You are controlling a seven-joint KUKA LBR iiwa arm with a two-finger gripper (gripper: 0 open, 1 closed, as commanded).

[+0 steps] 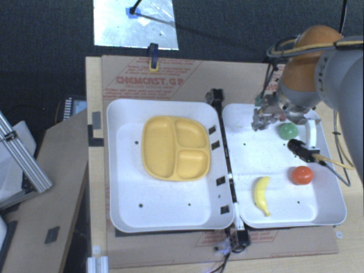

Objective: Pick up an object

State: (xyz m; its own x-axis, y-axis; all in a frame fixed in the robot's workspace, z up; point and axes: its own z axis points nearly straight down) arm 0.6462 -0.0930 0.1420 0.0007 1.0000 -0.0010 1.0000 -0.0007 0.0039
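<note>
A banana (pixel 261 195), a tomato (pixel 301 175) and a green ball (pixel 287 131) lay in the right bin (pixel 250 152). The end effector (pixel 263 118) hung over that bin's far end, just beside the green ball; its state could not be told. The left bin (pixel 125 169) held a yellow divided tray (pixel 174 148).

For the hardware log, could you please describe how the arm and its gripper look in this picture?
The arm is smooth, rounded grey metal, with an orange band above the wrist. Thin cables run along its top and trail beside the right bin. The gripper is a small grey and dark metal assembly.
</note>
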